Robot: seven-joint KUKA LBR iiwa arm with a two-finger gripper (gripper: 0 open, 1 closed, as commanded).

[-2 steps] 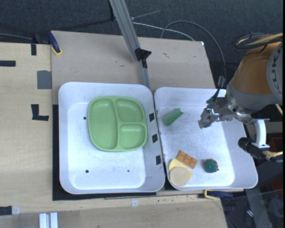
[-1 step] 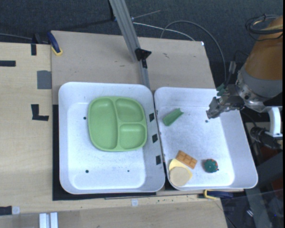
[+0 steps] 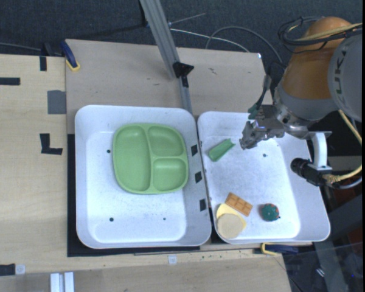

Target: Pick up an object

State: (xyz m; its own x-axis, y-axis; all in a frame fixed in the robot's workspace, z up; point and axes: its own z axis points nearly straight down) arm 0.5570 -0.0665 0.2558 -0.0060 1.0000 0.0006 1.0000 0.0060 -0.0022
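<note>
The end effector (image 3: 250, 140) hangs over the far part of the right bin (image 3: 304, 227). It is dark and small here, so I cannot tell if it is open or shut. I see nothing held in it. A green block (image 3: 219, 149) lies just to its left, near the bin's left wall. At the near end of this bin sit a waffle (image 3: 238, 204), a pale round thing (image 3: 231, 224) touching it, and a little green and red ball (image 3: 269, 212). The left bin (image 3: 91, 181) holds a green plate (image 3: 149, 157). Both bins rest on the surface (image 3: 24, 163).
</note>
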